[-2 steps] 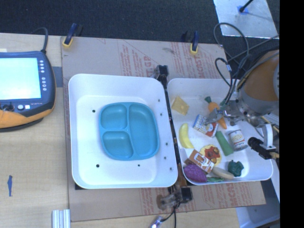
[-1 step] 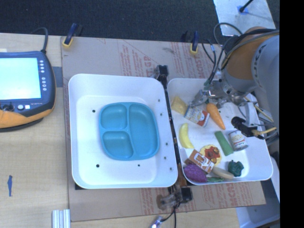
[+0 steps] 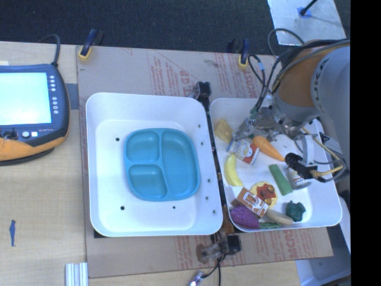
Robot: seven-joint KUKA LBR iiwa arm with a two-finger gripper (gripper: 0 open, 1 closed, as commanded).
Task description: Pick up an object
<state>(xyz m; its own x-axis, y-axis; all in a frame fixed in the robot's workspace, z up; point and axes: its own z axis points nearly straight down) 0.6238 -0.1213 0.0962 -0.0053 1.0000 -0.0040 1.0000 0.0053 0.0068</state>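
The right bin (image 3: 324,210) holds several toy foods. Among them are an orange carrot (image 3: 269,149), a red-and-white packet (image 3: 245,153), a yellow banana (image 3: 231,171), a pale yellow fruit (image 3: 223,130), a green block (image 3: 280,179), a purple eggplant (image 3: 244,217) and a dark green piece (image 3: 294,210). My gripper (image 3: 256,128) hangs low over the bin's far middle, just above the packet and the carrot's top end. The arm's grey body and orange band cover the bin's far right corner. Nothing is visibly lifted.
The left bin (image 3: 98,159) holds a blue divided plate (image 3: 161,164). A tablet-like pendant (image 3: 30,106) lies on the bench at far left. Cables and a black part (image 3: 297,162) trail across the right bin's right side. Clamps sit at the board's far edge.
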